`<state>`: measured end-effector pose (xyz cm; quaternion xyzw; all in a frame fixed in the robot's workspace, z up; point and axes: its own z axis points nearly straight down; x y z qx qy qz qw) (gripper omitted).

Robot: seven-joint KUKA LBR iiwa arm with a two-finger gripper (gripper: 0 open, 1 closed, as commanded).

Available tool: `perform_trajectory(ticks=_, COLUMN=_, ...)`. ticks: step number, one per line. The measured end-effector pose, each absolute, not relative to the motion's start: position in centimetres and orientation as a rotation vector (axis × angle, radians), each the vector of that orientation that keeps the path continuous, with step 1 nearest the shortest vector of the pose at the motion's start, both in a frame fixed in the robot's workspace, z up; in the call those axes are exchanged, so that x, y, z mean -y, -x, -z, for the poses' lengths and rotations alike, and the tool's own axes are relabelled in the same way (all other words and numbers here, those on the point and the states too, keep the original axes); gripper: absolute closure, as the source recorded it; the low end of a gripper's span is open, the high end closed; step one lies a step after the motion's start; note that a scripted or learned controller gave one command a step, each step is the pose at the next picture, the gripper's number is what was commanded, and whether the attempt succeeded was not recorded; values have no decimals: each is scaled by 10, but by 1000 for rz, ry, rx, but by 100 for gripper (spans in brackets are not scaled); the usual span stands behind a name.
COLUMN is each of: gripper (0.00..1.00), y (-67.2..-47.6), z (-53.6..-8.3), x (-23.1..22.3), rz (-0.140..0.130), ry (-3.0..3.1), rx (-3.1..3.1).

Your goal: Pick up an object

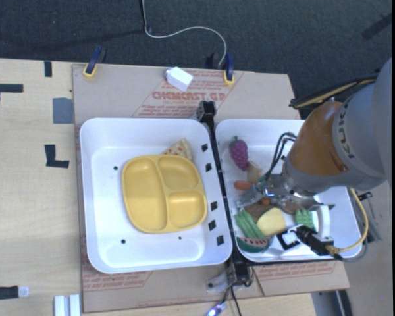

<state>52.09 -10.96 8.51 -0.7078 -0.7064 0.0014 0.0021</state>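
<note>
The arm (336, 147) is reaching down into the right bin (345, 232), wrist over the clutter at that bin's middle; judged step: descent or grasp attempt, nothing seen lifted. The gripper (271, 196) sits low among the toys, and whether it is spread or pressed together cannot be told, since the wrist covers it. The left bin (92, 176) carries a yellow divided plate (163, 193) at its centre, with a tan wedge-shaped item (180, 149) poking out from under the plate's far edge. The right bin holds the candidates: a yellow rounded piece (271, 222) near the front edge just below the gripper, green ridged pieces (248, 224) beside it toward the bin's left wall, a purple grape bunch (239, 152) near the far left corner, and a small orange carrot-like piece (243, 185) between them. Next move, as I judge it: confirm a catch on one piece, likely the yellow one, then lift straight up clear of its neighbours.
</note>
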Motion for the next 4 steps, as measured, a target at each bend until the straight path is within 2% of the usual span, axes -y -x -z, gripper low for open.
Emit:
perform_trajectory(ticks=1, gripper=0, y=-597, z=-85, x=93, rz=4, ry=2218, rx=2229)
perform_trajectory(ticks=2, gripper=0, y=-665, z=-84, x=112, rz=1, ry=2220, rx=2226)
perform_trajectory(ticks=3, gripper=100, y=-665, z=-97, x=111, rz=3, ry=2221, rx=2229)
perform_trajectory(ticks=4, gripper=100, y=-665, z=-107, x=111, rz=-1, ry=2219, rx=2231)
